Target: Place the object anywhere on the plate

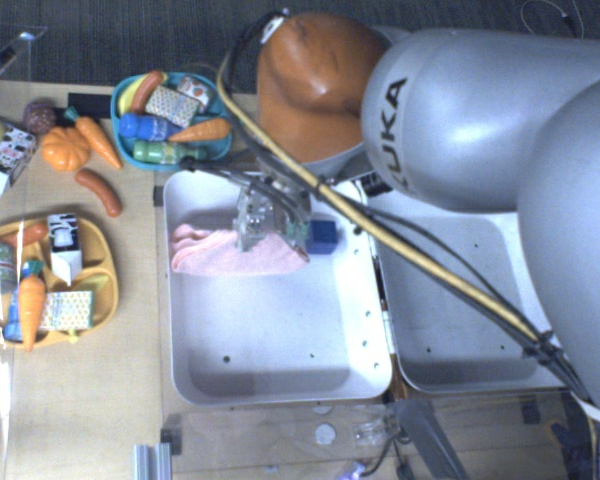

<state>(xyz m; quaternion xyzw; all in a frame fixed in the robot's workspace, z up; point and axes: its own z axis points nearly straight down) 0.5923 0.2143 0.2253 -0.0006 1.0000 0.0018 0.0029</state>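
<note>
Gripper (270,220) poised low in the left white bin (270,368), at its upper end, directly over the right half of a pink cloth (220,251). Small blue block (323,235) located just beside the gripper, on its right, touching or nearly touching the cloth's right edge; taken to be the task's object, though that is a judgement only. Block compact, no marked long axis. Cloth lying lengthwise across the bin, left to right. Fingers translucent and blurred against the cloth: apart or together cannot be told, and nothing confirmed between them. Contact with cloth or block likewise undetermined. Plate not identified with certainty; yellow dish (98,268) of toy food on the tabletop (130,408), well apart to the left, noted as a possible candidate. Right bin (460,358) adjoining, under the arm.
</note>
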